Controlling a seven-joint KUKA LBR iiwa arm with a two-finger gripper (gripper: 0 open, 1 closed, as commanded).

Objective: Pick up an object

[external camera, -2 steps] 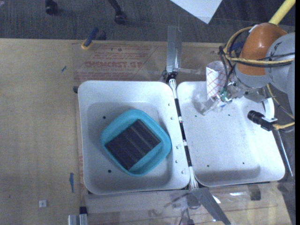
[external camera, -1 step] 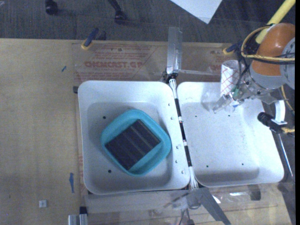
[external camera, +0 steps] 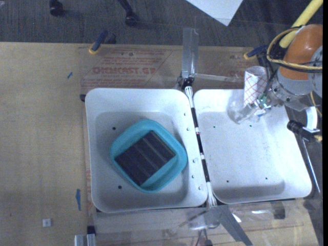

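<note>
Teal square container (external camera: 148,155) with a dark ribbed insert, lying tilted at the centre of the left bin (external camera: 97,104). Arm (external camera: 302,50) at two o'clock over the right bin (external camera: 256,163), beside a white cup with red lattice lines (external camera: 253,86). Jaws' state impossible to tell.

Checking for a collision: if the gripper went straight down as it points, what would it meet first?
Probably the floor of the right bin; the gripper hangs over its upper part. Depth is unclear.
</note>
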